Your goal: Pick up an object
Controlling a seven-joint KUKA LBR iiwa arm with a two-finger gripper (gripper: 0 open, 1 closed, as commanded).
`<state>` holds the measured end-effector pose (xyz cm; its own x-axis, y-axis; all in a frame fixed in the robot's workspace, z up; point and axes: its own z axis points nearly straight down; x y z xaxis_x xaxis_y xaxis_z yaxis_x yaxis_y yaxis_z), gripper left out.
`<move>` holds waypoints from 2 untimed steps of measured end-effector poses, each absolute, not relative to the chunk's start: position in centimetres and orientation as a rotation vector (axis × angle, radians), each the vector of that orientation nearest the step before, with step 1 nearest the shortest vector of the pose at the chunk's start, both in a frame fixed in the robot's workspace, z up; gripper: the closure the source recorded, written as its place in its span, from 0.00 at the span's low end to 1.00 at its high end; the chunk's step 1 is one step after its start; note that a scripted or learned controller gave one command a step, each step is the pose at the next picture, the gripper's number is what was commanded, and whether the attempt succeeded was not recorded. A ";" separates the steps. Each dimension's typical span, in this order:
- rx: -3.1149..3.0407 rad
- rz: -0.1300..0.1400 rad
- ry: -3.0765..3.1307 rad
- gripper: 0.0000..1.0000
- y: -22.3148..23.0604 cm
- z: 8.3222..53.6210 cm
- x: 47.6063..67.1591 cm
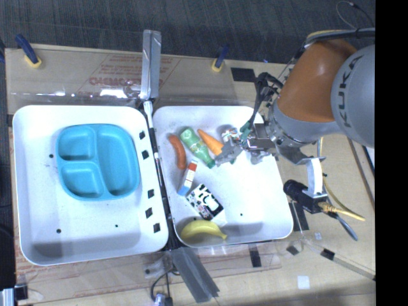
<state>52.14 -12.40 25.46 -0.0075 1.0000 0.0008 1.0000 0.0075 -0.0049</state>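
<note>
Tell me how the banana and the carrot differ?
The banana is yellow; the carrot is orange. The banana is curved, the carrot straight and tapered. The banana lies by the right bin's near wall, apart from other items; the carrot lies farther back beside a green bottle, close to the gripper. Both lie flat in the same bin.

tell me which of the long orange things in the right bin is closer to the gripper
The carrot, the brighter orange one lying just left of the gripper. The reddish sausage lies farther left, beyond the green bottle.
</note>
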 end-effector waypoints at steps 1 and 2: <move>-2.194 0.006 -2.244 0.00 -10.6 18.3 57.9; -2.094 -0.010 -2.353 0.00 -12.0 9.9 60.9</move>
<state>60.95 -12.01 9.87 -0.1163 0.9932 -0.0019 0.9932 0.1163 0.0099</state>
